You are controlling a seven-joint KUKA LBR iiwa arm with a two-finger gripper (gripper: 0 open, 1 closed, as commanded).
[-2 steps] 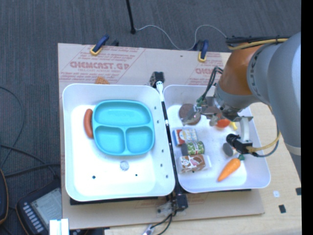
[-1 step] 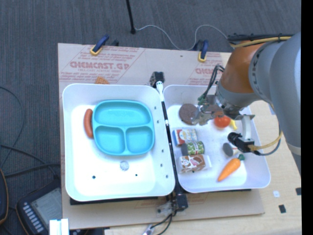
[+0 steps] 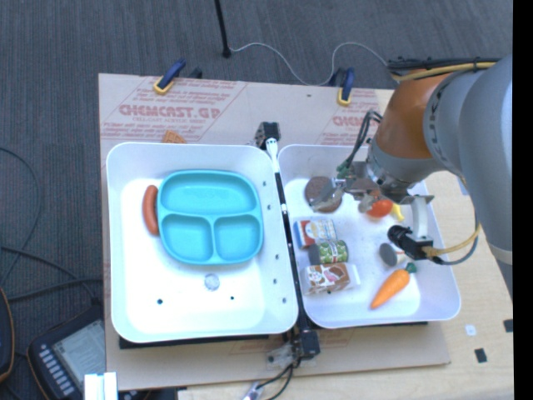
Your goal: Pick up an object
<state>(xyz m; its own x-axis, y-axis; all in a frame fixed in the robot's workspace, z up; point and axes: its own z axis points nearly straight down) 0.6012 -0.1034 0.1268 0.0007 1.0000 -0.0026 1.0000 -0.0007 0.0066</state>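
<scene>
**Two bins on a board over grey carpet**

The left bin (image 3: 125, 248) holds a blue tray (image 3: 210, 217), with a sausage (image 3: 151, 209) at its 9 o'clock. In the right bin (image 3: 441, 298), packets (image 3: 325, 257) lie at center and a carrot (image 3: 390, 288) at 5 o'clock. The gripper (image 3: 366, 192) is at 12 o'clock; its state I cannot tell.

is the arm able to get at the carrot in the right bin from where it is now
Probably yes. The carrot lies uncovered near the right bin's front corner, apart from the food packets, and the arm hangs above that same bin, with nothing between them.

Glossy white plastic bins (image 3: 200, 323) sit on a matt brown cardboard sheet (image 3: 208, 111); the blue tray (image 3: 208, 217) looks smooth plastic.
</scene>
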